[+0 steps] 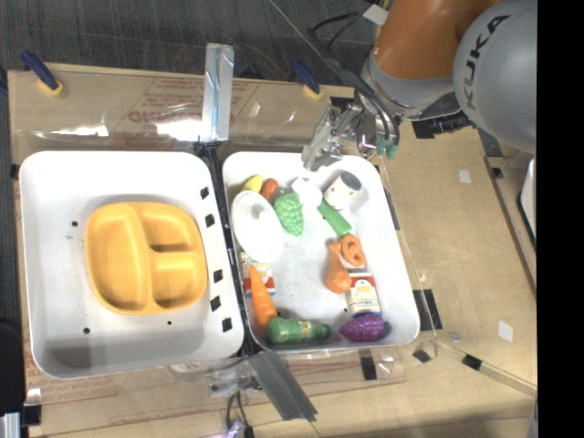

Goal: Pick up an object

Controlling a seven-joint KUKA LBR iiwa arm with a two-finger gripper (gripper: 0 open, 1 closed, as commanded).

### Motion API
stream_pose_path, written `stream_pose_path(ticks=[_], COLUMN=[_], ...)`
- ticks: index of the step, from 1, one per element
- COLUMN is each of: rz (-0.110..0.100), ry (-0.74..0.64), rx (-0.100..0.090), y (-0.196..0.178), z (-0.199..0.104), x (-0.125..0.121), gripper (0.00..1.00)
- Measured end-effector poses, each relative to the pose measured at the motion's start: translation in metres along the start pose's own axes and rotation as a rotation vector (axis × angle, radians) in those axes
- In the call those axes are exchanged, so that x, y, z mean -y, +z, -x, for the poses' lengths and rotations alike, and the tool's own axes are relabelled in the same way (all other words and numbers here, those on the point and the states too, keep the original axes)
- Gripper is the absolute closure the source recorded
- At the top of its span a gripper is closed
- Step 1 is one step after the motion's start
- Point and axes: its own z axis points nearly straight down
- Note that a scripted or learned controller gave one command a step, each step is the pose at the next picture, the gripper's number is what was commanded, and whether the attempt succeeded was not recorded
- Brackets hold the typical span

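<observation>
Near edge, right bin (401, 286): a green bottle (297, 331) lay on its side beside purple grapes (363, 328), both close against the front wall.
Just behind them: a carrot (262, 301) leaned along the left wall; a small carton (363, 294) stood by the right wall.
Middle: an orange toy (343, 265) lay right of centre, with a green stick (334, 216) just above it.
Left of centre: a white bowl (255, 225) rested with green grapes (289, 213) touching its right rim.
Far end: a white cup (343, 188) sat near the back wall; a small yellow and red piece (260, 187) lay in the far left corner.
Left bin (46, 190): it held a yellow tray (146, 255).
Gripper (321, 149): it hung at the right bin's far rim, nothing between its fingers; whether they were parted or closed could not be told.
Step in hand: seemingly the approach, with no object lifted.
Next move: probably a descent onto one item at the far end, such as the cup or green grapes, with the fingers straddling it clear of its crowded neighbours.
</observation>
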Motion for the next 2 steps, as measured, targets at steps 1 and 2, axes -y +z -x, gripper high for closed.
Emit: stream_pose_path(ticks=[1, 2], rz=[0.0, 0.0], ry=[-0.005, -0.028], rx=[0.004, -0.012], y=[-0.011, 0.014], z=[0.001, 0.008], x=[-0.001, 0.027], gripper=[1.0, 1.0])
